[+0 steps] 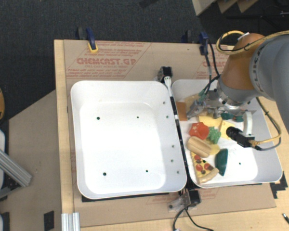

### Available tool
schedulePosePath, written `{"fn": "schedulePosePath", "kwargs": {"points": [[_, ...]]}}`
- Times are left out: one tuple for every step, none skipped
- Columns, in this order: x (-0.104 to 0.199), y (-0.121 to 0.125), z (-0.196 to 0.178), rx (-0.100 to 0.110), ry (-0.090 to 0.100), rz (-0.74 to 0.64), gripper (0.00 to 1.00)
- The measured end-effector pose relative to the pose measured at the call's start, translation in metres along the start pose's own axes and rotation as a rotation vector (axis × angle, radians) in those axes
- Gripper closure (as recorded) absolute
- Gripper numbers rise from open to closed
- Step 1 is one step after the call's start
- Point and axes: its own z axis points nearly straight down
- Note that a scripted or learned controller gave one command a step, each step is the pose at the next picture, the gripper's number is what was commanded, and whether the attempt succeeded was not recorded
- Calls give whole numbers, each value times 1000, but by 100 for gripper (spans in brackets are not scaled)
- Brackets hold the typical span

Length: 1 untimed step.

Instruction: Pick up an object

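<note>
While poised low over the right bin [260, 174], gripper [216, 110] above the toy food pile [207, 146]; jaw opening impossible to tell, nothing seen held. Advisable: descend straight onto the red piece [199, 130], clear of the bin wall

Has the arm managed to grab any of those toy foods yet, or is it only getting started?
Done: the grey arm with the orange band has reached over the right white bin. In hand: its gripper sits low at the top of the pile; whether it grips anything, I cannot tell. Left: the red toy tomato, tan bread roll, pizza slice and dark green piece lie in the bin, none lifted.
</note>
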Motion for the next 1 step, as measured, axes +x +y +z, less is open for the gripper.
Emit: {"fn": "schedulePosePath", "kwargs": {"points": [[10, 25, 0, -1, 0, -1, 0]]}}
